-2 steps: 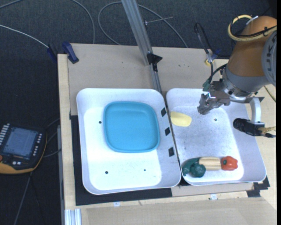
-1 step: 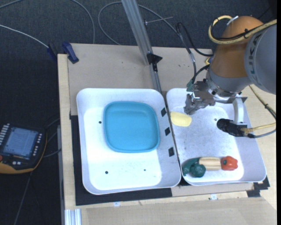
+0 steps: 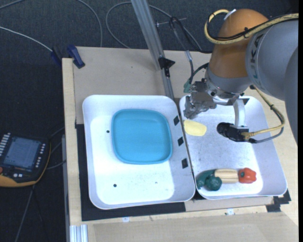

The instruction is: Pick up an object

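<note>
Dark carpet (image 3: 28, 85) all round, with thin cables (image 3: 90, 14) looping across it at the top and a handheld control pendant (image 3: 21, 156) lying out on the left. In the middle is the pale wooden bench (image 3: 118, 66), with a small blue clip (image 3: 75, 56) at its far left corner and a slanted metal post (image 3: 150, 38) rising from its far edge. Two white bins sit side by side on a black mat (image 3: 80, 156): the left bin (image 3: 94, 189) and the right bin (image 3: 272, 156).

Now the arm (image 3: 279, 52): it comes in from the right, a big grey body with the orange band (image 3: 234, 42) bulging above the wrist, bent downward over the far end of the right bin. The gripper (image 3: 191, 112) points down at that bin's far left corner, right by the wall shared with the left bin. Open or closed? I cannot tell from this angle, and nothing is visibly held in it.

Just beneath and beside the gripper lies the yellow piece (image 3: 195, 127), small, pale and rounded, flat on the floor of the right bin against its left wall.

At the near end of the same bin, well apart from the gripper, three items lie in a row: a dark green lump (image 3: 209, 181), a tan cylinder (image 3: 226, 176) lying on its side, and a red piece (image 3: 246, 175), each touching the next.

Over in the left bin, a blue plate (image 3: 142, 136), square with rounded corners, lies flat towards the far end.
</note>
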Robot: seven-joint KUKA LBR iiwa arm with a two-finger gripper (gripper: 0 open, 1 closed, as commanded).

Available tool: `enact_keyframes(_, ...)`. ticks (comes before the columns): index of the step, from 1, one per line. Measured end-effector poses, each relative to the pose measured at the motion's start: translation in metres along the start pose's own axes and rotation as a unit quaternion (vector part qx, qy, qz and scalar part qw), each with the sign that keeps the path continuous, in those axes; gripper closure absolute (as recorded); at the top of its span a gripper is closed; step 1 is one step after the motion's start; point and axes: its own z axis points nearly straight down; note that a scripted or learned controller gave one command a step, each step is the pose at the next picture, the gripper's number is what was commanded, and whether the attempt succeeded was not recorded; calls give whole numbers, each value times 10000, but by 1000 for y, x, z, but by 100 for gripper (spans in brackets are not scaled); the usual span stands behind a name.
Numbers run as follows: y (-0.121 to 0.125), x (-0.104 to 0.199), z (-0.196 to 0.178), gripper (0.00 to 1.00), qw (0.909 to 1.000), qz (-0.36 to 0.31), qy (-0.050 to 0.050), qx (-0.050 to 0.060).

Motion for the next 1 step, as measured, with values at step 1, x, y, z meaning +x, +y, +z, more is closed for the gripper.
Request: enact_keyframes(1, 0, 61, -1, 100, 10000, -3, 2, 5)
